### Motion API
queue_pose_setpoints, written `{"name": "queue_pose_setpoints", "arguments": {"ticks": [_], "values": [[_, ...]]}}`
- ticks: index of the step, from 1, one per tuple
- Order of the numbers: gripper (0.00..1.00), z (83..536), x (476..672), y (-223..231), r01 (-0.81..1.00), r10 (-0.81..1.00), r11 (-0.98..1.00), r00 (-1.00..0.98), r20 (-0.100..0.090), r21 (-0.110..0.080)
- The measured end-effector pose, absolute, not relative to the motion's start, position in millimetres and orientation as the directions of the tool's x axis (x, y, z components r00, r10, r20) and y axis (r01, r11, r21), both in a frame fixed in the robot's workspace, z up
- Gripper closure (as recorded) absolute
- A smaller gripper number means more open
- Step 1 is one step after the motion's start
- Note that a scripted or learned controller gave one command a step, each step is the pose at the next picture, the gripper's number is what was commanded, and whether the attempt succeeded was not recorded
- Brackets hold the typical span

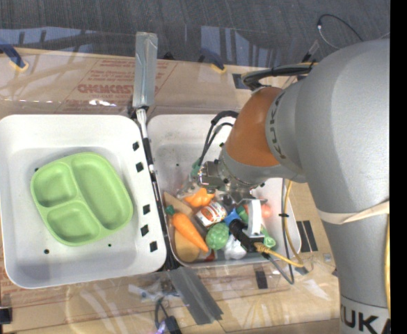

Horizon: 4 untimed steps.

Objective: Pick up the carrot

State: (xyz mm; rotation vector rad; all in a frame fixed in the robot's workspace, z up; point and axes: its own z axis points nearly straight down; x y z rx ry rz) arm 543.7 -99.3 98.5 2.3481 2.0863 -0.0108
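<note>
Crowding carrot [189,232]: green ball [217,236], can [211,214].

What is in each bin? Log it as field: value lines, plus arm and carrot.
left bin: green divided plate, compartments bare
right bin: pile of toy foods
carrot: near left wall of right bin, lying on the pile, not held
gripper: low over the pile, up-right of carrot
arm: reaching in over right bin
</note>
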Motion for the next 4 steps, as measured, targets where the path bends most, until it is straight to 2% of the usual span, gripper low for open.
{"name": "queue_pose_setpoints", "arguments": {"ticks": [1, 2, 3, 4], "values": [[1.00, 92, 510.1, -96, 0.991, 0.991, -0.135, 0.135, -0.002, 0.003], [1.00, 189, 570.1, -44, 0.996, 0.996, -0.090, 0.090, 0.000, -0.006], [1.00, 188, 595.0, 47, 0.979, 0.979, 0.203, -0.203, 0.001, -0.008], [1.00, 234, 641.9, 11, 0.908, 0.908, 0.418, -0.418, 0.001, -0.005]]}}
